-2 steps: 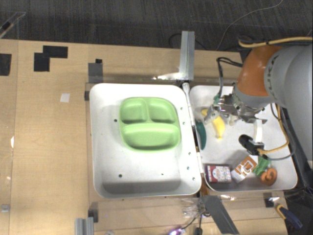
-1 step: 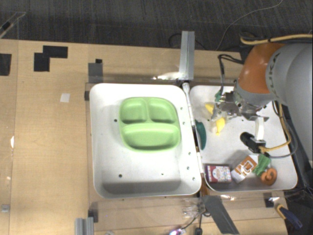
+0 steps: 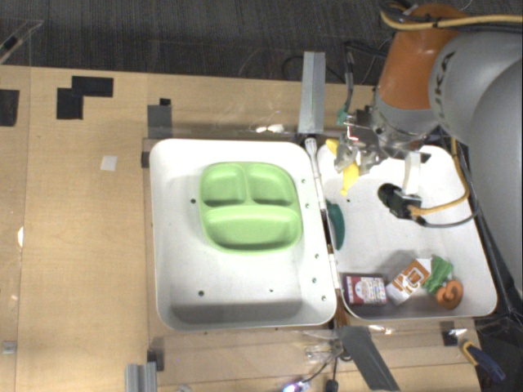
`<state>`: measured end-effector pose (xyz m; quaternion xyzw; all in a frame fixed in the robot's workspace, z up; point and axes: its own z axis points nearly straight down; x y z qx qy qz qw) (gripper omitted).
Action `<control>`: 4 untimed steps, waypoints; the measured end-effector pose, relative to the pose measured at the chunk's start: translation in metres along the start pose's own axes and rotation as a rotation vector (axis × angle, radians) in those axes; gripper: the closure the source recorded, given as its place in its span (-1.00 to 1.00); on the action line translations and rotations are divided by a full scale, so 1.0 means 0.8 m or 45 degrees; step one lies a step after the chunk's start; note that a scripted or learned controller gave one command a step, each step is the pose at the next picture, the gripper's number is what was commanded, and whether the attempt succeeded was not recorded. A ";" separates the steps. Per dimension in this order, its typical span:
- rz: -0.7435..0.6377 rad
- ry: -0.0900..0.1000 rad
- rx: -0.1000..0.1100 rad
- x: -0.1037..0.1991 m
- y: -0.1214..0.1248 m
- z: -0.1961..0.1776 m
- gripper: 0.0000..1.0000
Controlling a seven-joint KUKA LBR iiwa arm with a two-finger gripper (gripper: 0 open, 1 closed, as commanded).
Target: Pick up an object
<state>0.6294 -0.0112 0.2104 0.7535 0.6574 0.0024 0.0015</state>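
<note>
Camera view: a yellow object (image 3: 346, 172) sits in the right bin (image 3: 458, 219), tight against its left wall, right under the jaws (image 3: 357, 147); their state I cannot tell. Packets (image 3: 388, 287) crowd the near edge, with open floor between. The arm (image 3: 458, 72) hides the far corner.

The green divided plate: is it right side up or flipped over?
Right side up: the green divided plate shows its three hollow sections, lying flat in the left bin.
</note>
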 end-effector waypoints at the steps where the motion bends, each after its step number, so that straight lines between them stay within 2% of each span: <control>1: 0.000 -0.001 0.001 0.000 0.000 0.000 -1.00; 2: 0.098 -0.001 0.001 -0.083 0.007 0.144 -1.00; 3: 0.094 0.000 -0.003 -0.081 0.009 0.130 1.00; 4: 0.253 -0.002 0.000 -0.029 0.033 -0.009 1.00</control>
